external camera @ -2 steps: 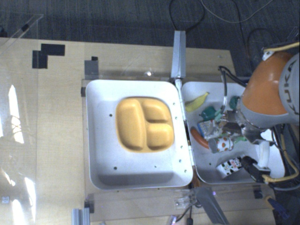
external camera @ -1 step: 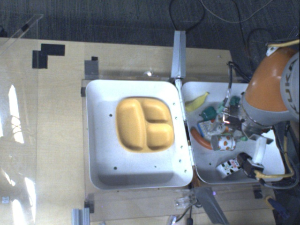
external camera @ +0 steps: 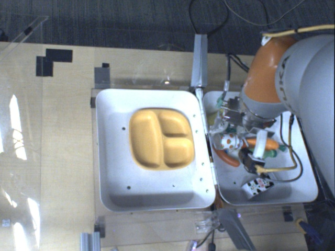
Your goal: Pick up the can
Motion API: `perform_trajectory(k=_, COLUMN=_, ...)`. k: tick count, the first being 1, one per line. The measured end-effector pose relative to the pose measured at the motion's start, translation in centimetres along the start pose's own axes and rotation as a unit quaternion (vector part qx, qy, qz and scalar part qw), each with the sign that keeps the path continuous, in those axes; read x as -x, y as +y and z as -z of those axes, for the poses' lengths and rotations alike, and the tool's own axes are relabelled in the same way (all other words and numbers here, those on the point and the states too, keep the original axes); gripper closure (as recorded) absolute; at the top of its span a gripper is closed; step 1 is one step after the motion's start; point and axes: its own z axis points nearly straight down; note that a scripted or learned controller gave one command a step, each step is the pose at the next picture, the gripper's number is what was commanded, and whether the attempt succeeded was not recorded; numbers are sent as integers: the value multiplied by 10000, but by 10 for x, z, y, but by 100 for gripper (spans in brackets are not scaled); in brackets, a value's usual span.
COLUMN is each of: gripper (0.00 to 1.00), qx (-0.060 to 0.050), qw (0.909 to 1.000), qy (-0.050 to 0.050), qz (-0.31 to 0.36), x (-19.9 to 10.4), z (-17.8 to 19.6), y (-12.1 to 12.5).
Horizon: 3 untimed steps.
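Claw [external camera: 230, 120] low in right bin [external camera: 303, 190], reaching stage — finger state can't tell. Can [external camera: 258, 185] at 5 o'clock — needs repositioning over it.

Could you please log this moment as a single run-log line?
arm: over right bin | hand: low among items | can: lying near front, apart | left bin: yellow tray

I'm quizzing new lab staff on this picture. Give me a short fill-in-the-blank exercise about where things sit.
1. The yellow tray with three compartments lies in the ____ bin.
2. The arm hangs over the ____ bin.
3. The band above the wrist is ____.
4. The carrot lies in the ____ bin.

Missing words: left; right; orange; right
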Motion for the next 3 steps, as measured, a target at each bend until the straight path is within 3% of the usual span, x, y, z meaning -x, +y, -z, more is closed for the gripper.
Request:
perform_trajectory(k=1, gripper=100, qx=2, qw=9961, qy=5, qz=-885, x=61, z=19, y=-39)
perform_trajectory(k=2, gripper=100, qx=-5, qw=9952, qy=-1, qz=-982, x=-18, z=23, y=-10)
perform_trajectory(k=3, gripper=100, qx=3, qw=9874, qy=3, qz=-1580, x=55, z=31, y=-57)
